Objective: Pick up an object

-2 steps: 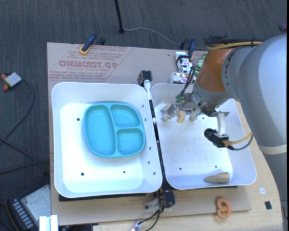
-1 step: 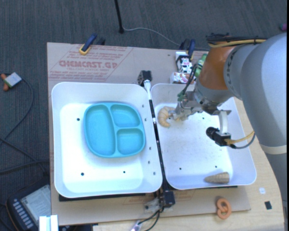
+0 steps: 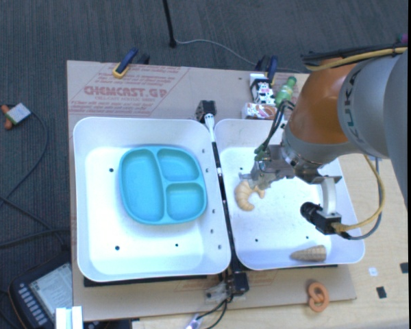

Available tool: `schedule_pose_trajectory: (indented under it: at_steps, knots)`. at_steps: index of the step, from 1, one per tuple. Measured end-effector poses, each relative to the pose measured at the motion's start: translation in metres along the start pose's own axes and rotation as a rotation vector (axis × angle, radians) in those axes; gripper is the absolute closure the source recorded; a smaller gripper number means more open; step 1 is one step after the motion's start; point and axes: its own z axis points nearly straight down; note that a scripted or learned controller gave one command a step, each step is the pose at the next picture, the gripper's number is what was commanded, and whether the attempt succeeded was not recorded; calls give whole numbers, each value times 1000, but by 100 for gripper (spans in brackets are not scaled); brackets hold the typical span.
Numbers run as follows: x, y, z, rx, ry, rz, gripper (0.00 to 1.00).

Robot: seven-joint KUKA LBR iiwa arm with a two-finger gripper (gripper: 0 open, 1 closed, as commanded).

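camera view from above the tabletop (image 3: 370, 184): the grey arm (image 3: 356, 108) with its orange band reached in from the right over the right bin (image 3: 342, 252), its gripper (image 3: 260, 180) lowered at the bin's left-centre floor. a pale, curled croissant-shaped object (image 3: 245, 196) lay directly beneath and just left of the gripper, touching or nearly touching it; whether it sat between the gripper's tips could not be told, nor whether the gripper was spread or pressed together, as the wrist housing hid that part. a tan cone-shaped item (image 3: 309, 255) rested near the same bin's front edge, well apart from the gripper. the left bin (image 3: 96, 252) held a light blue divided plate (image 3: 162, 184) with three compartments, lying flat at its centre. outside the bins, an orange ring-shaped piece (image 3: 318, 297) lay on the tabletop near the front, and a small printed box (image 3: 261, 104) stood behind the right bin. a black cable (image 3: 359, 221) looped from the arm over the bin's right side.
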Motion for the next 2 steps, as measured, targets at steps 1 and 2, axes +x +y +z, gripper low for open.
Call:
schedule_pose_trajectory:
  at_steps: [1,2]
  knots:
    - [19,-4,0,1,0,0,100]
    - [48,-54,-8,2,0,1,100]
